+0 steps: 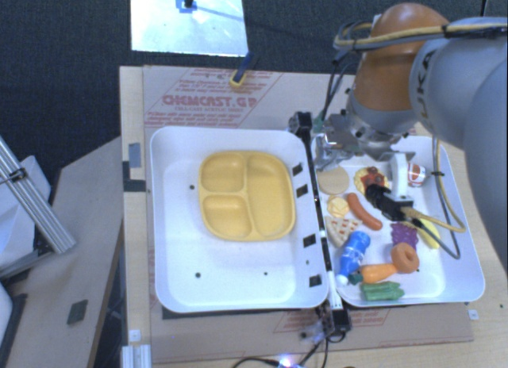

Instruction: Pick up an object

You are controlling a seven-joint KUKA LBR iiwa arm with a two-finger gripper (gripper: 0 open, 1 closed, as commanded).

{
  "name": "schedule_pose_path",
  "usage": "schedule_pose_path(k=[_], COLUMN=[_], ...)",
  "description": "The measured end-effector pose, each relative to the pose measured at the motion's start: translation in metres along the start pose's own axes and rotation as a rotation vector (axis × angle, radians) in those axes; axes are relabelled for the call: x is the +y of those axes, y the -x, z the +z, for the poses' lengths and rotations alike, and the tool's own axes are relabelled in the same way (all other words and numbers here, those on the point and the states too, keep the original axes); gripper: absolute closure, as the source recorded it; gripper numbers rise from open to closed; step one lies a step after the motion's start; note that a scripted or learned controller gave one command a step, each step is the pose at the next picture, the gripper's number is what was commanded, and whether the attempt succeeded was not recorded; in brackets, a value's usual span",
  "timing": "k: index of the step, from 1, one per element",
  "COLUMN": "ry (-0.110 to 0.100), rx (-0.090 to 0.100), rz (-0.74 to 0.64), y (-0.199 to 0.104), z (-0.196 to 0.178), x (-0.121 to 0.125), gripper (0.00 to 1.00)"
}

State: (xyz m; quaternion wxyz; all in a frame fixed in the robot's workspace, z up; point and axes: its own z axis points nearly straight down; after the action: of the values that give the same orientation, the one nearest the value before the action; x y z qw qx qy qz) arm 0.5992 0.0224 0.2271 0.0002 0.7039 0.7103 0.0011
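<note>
The pincer (327, 152) hangs low at the right bin's (464, 275) eleven o'clock corner; I cannot tell how it is set. Just at its five o'clock lies a tan round cookie (333, 181), with the sausage (364, 211) and blue bottle (354, 252) beyond. This looks like the reach stage; next it must settle over one piece.

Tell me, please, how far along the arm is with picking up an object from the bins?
Done: the arm has reached into the right bin, with the gripper low over its far end beside the tan disc. In hand: nothing visibly lifted; I cannot see anything between its fingers. Left: the grasp and lift. The toy food, including the sausage, blue bottle and carrot, lies in the bin, and the yellow tray sits in the left bin.
</note>
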Motion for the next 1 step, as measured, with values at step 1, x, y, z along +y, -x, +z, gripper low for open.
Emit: schedule_pose_path(k=[1], ry=[-0.001], rx=[0.0], rz=[0.0], y=[-0.0472], z=[-0.0052], x=[-0.0065], gripper=[1.0])
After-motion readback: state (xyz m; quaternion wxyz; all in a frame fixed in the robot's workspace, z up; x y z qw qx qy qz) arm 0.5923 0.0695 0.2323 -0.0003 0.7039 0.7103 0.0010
